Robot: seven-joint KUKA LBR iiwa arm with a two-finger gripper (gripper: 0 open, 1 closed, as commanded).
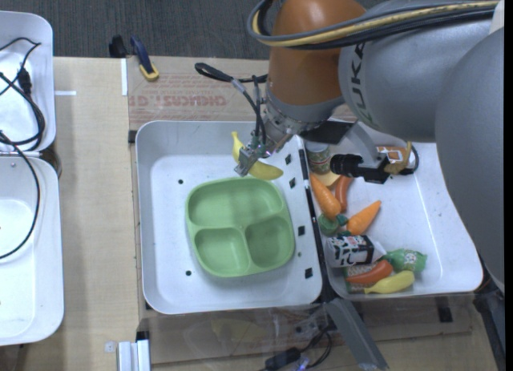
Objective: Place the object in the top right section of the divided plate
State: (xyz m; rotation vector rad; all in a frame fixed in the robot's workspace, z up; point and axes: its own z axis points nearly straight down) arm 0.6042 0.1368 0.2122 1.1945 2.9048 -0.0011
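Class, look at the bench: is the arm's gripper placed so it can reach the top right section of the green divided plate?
Probably yes. The gripper hangs beside the green divided plate's upper edge, next to a yellow banana, and nothing covers that section.

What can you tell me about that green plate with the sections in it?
The pale green divided plate looks like smooth matte plastic, squarish with rounded corners and a raised rim. Ridges split it into three compartments: one wide one along its far side, two smaller ones nearer the camera. All three look bare. It lies flat in the left white bin, turned slightly askew. A yellow banana-like toy sits at its far rim, beneath the gripper.
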